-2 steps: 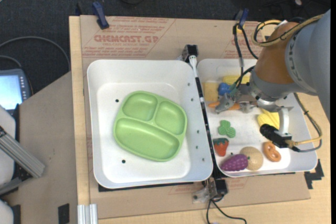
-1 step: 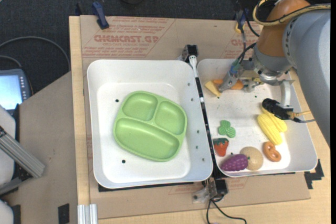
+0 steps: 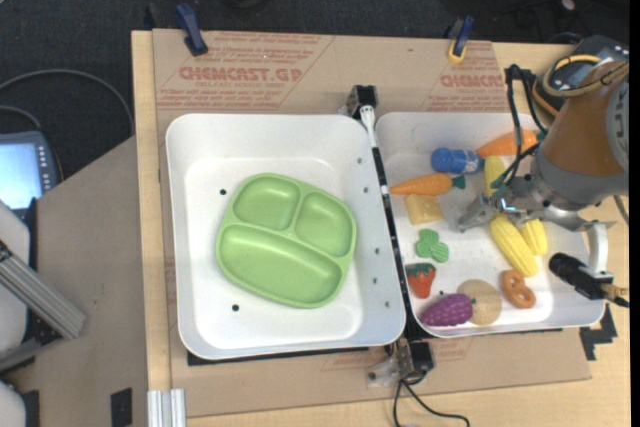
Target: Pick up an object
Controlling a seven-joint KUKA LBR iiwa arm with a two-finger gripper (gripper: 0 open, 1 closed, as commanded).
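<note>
The bench (image 3: pixel 300 65), a board clamped at its far edge so it stays put, carries two shallow white bins side by side, their inner rims held together along the middle seam. The left bin (image 3: pixel 190 215) holds one thing, a green divided plate (image 3: pixel 287 238), lying flat near its centre. The right bin (image 3: pixel 400 130) is the crowded one, which is likely why the arm (image 3: pixel 585 140) reaches in over it from the right.

Its gripper (image 3: pixel 478 213) hangs low over the middle of that bin, tilted toward the left. Whether the jaws are spread or closed cannot be told from here, and nothing is visibly caught between them.

The nearest candidates are a yellow corn cob (image 3: pixel 514 246), touching or just beside the jaws on the near-right side, and a pale yellow block (image 3: pixel 423 208), just to their left. A carrot (image 3: pixel 422 184) lies just beyond the block, with a blue toy (image 3: pixel 452 160) farther back. Toward the near rim sit a purple grape bunch (image 3: pixel 447 310), a tan round piece (image 3: pixel 482 299), a pretzel-like ring (image 3: pixel 518 289), a strawberry (image 3: pixel 421 279) and a small green piece (image 3: pixel 431 246), all well clear of the jaws.
</note>
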